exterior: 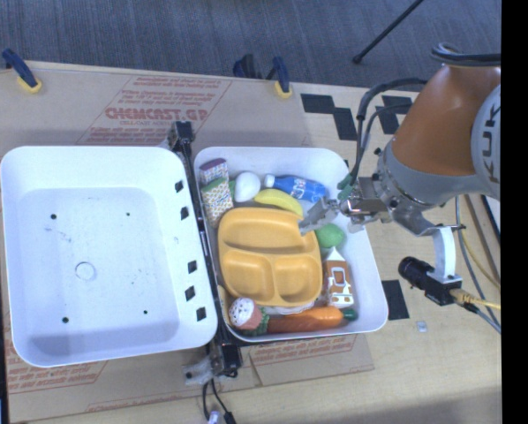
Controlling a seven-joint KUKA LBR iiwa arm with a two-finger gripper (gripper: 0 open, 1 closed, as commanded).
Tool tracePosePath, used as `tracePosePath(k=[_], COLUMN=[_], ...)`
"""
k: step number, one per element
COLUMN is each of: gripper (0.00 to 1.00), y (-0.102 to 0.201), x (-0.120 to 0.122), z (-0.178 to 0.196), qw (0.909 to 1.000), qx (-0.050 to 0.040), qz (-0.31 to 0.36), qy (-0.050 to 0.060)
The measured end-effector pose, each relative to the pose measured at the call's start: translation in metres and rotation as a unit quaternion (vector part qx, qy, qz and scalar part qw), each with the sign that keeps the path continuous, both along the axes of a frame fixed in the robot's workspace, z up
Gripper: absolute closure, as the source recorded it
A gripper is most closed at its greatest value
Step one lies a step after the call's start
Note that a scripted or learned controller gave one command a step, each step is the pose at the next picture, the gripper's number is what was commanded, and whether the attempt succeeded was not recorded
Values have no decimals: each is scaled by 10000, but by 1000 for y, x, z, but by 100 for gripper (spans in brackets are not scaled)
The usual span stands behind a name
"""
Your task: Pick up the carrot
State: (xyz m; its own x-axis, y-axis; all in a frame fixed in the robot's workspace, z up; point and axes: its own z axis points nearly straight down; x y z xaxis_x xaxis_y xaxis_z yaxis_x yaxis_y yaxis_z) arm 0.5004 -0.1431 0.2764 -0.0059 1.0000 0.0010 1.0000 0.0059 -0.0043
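a cardboard-covered bench (149,104), held by blue clamps (279,71), stands on grey carpet (158,16) beside a black tripod leg (405,16).

The arm (445,135) comes in from the right side, with its orange band high at the upper right and the grey wrist below it. The gripper (318,215) points to the left and a little downward. Its metal fingers (312,218) are slightly apart.
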Motion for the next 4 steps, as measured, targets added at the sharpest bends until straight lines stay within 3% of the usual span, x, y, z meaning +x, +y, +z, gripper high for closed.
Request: tracePosePath(k=[1, 2, 3, 4], gripper=[0, 0, 100, 100], y=[42, 36, 36, -8], x=[28, 101, 101, 83], z=[-82, -184, -174, -56], qw=[9966, 9920, 9923, 9867], qx=[-4, -9, -9, -9], qz=[-826, -1264, -1242, -1627], qy=[9, -13, -1, -15])
